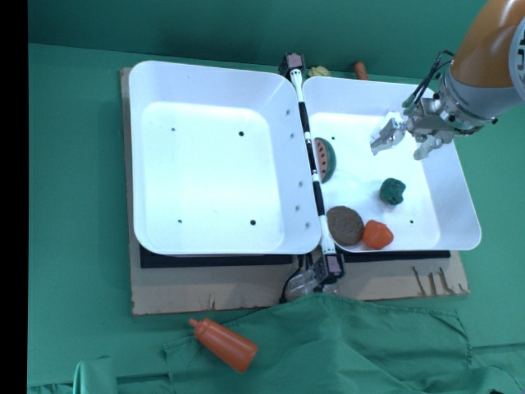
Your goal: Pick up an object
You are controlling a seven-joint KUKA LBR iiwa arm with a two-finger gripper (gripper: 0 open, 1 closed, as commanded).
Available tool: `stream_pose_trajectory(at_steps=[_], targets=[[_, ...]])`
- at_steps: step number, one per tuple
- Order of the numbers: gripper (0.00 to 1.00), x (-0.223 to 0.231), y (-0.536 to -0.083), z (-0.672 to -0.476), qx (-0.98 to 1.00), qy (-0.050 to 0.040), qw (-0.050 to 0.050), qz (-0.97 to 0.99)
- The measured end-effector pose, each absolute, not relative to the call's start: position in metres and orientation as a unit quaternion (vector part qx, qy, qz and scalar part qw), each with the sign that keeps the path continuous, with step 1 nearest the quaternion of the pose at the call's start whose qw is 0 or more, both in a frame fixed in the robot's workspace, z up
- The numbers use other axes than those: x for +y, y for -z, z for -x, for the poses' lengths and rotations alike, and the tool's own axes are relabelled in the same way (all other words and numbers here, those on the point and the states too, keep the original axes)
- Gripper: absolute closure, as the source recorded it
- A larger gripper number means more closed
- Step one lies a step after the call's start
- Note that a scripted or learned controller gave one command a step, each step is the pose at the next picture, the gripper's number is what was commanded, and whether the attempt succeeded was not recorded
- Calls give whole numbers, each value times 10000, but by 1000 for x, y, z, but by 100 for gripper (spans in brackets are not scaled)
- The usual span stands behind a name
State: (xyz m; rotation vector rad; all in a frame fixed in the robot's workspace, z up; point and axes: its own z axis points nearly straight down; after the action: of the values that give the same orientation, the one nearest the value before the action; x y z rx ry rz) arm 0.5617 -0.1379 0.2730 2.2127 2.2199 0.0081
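Note:
My gripper point(405, 140) hangs over the upper right part of the right bin point(459, 189), its two fingers spread apart with nothing between them. Below it in that bin lie a dark green lump point(392, 191), an orange-red piece point(377, 235) and a brown round patty point(344, 225) at the front. A watermelon slice point(324, 159) leans against the bin's left wall. The green lump is the closest to the gripper, a little below and left of it.
The left bin point(156, 105) sits beside the right one, joined along a black-and-white divider point(308, 150). An orange bottle point(223, 344) lies on the green cloth in front. Small items point(360, 71) rest behind the right bin.

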Motion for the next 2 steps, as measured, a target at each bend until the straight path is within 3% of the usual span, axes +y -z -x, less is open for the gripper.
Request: stream_pose_trajectory(at_steps=[1,2], targets=[[0,-177,-229,-474,7030,23,-19,-7112],[0,-125,-254,-535,7084,-27,43,-7058]])
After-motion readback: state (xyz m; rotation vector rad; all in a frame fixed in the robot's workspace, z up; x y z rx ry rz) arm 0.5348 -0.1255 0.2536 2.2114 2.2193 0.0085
